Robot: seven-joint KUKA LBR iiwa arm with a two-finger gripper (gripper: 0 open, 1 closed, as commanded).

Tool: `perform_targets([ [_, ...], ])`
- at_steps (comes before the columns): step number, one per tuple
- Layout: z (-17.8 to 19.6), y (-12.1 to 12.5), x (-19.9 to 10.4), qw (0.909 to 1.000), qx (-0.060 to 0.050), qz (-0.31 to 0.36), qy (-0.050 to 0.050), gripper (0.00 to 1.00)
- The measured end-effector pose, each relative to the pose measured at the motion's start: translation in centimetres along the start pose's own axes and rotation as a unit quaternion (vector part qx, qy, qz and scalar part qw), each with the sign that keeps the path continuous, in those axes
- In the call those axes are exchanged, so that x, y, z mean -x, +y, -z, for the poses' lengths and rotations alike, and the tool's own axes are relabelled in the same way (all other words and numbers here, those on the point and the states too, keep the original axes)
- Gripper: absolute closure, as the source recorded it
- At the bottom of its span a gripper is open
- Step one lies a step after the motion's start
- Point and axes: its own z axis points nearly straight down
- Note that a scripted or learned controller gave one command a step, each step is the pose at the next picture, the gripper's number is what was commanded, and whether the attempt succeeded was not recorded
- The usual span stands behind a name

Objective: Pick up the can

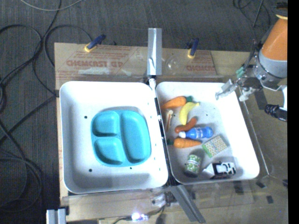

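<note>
Claw (232,88) sits at the upper right rim of the right bin (250,139), fingers spread apart, nothing between them. Grey arm (271,64) with orange band behind it, off toward the right edge. The can (192,164), green label, lies well below and left of the claw near the front wall of that bin, tilted on its side; well apart from the claw, untouched. Just right of the can, a black-and-white small box (224,169), lower than the claw and slightly left. Above that a green-dotted packet (215,146), below-left of the claw. Blue and white bottle (197,134) lies on its side, left and below the claw, with a carrot (187,143) just under it touching or nearly so. Another orange carrot piece (187,124) above the bottle. Yellow banana (186,110) left of the claw, slightly lower, beside a larger carrot (174,101) with a green top near the bin's back left corner. Thin wooden stick thing (168,119) along the left wall, cannot tell what it is. Far left of the claw, the left bin (74,171) holds a blue divided tray (121,137) with three compartments. Both bins rest on the counter (112,62), two clamps (95,42) on its back edge.
</note>
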Motion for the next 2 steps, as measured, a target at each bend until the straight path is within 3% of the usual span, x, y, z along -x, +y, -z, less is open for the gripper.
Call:
perform_targets([
  [1,-12.2,-2.0,-1.3,0.9927,0.001,-0.12,0.009,0.0],
  [2,-12.9,4.4,-1.8,0.9897,-0.013,-0.142,0.006,0.0],
])
